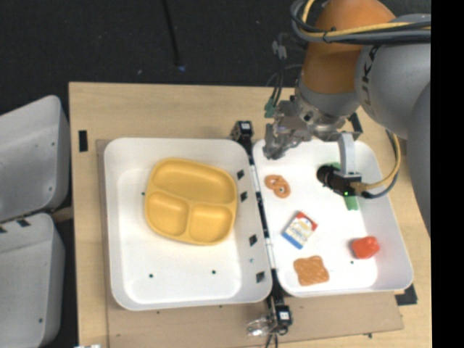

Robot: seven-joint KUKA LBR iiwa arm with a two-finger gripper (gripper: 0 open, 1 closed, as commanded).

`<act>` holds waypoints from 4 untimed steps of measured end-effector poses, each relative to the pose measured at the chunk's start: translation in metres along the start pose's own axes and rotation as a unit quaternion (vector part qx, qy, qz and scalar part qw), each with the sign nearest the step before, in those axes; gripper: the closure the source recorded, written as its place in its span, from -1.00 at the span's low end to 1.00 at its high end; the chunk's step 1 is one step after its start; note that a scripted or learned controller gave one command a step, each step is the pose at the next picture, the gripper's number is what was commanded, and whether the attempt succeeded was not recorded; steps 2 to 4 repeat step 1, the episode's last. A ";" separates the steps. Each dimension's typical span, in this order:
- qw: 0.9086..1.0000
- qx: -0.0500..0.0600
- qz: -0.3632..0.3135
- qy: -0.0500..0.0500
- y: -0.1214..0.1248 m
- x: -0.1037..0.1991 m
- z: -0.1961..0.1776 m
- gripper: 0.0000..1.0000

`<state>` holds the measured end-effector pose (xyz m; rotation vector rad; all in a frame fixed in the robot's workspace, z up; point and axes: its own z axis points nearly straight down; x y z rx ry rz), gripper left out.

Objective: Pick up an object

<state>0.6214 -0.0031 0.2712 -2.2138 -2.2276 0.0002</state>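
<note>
— What lies in the camera view's right bin?

— Four small things. Take the white packet with blue and red print as the mark: it lies tilted near the bin's middle. A brown pretzel-shaped piece lies up and left of the packet, near it but apart. An orange-brown toast slice lies flat just below the packet, not touching it. A red lump sits to the packet's right and a little lower, well apart.

— And the gripper?

— It stands well above the packet, over the bin's far left corner, just beyond the pretzel-shaped piece. Nothing shows in its grasp. Whether it is open or closed cannot be told from this angle.

— The arm?

— It reaches in from the packet's upper right, grey, with its orange band above the wrist.

— What is on the packet's other side?

— Left of the packet, across the bin walls, the left bin holds a yellow plate with three compartments, lying flat. Both bins rest on the wooden bench.
</note>
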 end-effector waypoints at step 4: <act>1.000 0.001 0.000 0.000 -0.023 0.054 0.002 1.00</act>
